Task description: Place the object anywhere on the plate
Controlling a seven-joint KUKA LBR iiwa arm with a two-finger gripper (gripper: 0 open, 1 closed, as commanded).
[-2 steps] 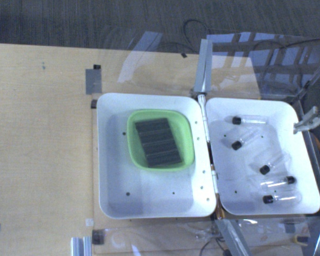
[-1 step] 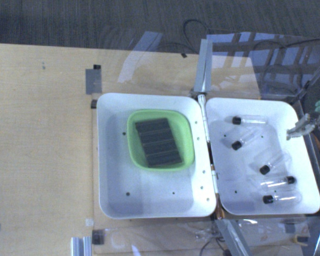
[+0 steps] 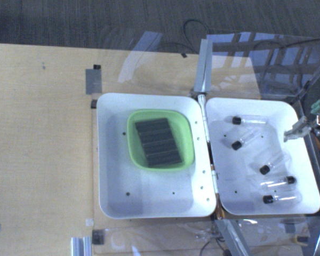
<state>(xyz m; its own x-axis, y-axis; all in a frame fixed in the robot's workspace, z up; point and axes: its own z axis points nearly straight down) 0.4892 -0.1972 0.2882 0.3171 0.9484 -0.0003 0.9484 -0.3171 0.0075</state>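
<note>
Lying right of the square green plastic plate (image 3: 160,141), five clear black-capped tubes (image 3: 244,120) wait in their bin. The gripper (image 3: 301,128) hovers beyond them; its opening I cannot tell. Smooth tubes may slip or roll.

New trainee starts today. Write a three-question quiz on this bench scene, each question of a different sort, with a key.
1. True or false: the green plate sits in the right bin.
2. How many clear tubes with black caps lie in the right bin?
3. Where is the gripper? A) over the plate B) at the right bin's right rim C) over the left bin

Key: 1 false, it is in the left bin. 2 five. 3 B.
</note>
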